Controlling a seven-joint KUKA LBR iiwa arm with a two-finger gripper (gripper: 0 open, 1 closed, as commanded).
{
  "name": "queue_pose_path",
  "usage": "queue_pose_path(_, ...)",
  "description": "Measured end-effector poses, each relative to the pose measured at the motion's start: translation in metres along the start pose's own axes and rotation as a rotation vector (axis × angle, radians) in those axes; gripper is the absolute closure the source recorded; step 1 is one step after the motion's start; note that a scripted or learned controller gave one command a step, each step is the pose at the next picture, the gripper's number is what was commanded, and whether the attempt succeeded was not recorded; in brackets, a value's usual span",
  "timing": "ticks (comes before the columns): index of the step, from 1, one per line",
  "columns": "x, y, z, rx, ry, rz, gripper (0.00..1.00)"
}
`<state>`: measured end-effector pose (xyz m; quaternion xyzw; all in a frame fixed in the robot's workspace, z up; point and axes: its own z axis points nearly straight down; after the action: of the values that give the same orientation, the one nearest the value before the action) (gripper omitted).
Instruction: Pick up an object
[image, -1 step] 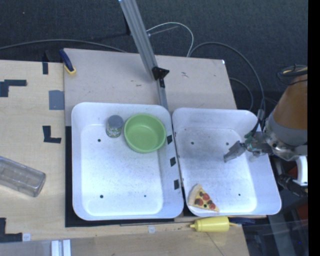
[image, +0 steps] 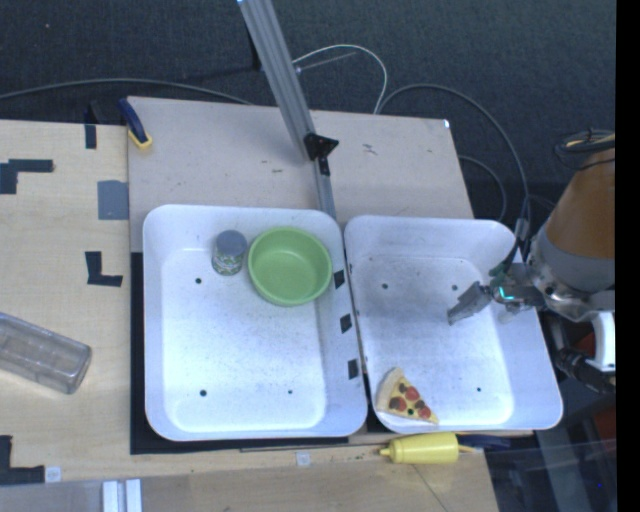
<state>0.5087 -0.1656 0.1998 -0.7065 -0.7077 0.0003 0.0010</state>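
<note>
Here the tool (image: 470, 303) hangs with nothing in it over the right bin (image: 432, 236), fingers seemingly apart, well up-right of the toy pizza slice (image: 405, 397) by that bin's near-left corner; so the slice seems the handiest pick

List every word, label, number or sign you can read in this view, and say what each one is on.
No text can be read in this view.
Small can in the left bin: its side may carry a label, too small and blurred to read.
Yellow bottle at the bench's front edge: no lettering legible.
Black tape pieces on the bench: plain shapes, not characters.
</note>
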Motion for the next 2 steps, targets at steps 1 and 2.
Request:
queue_pose_path(1, 0.003, 0.0, 0.064, 0.006, 0.0, 0.001, 0.0)
queue_pose_path(2, 0.003, 0.001, 0.111, -0.003, -0.003, 0.001, 0.0)
